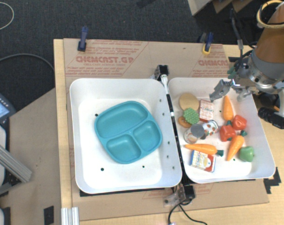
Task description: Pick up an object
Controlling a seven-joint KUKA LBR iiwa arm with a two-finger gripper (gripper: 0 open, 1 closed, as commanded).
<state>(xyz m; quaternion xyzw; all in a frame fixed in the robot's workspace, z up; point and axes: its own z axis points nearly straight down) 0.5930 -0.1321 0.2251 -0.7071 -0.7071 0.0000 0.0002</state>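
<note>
1. Right now I see the tool (232,89) over the far part of the right bin (264,165); its grey fingers are spread apart with nothing between them.
2. Just below it an upright carrot (228,109) lies among the toy food: red peppers (233,128), a second carrot (202,148), a green pepper (246,153) and a small carton (201,160).
3. I see the left bin (81,125) holding a teal divided plate (128,131).
4. Both bins sit on the desk (67,78).
</note>
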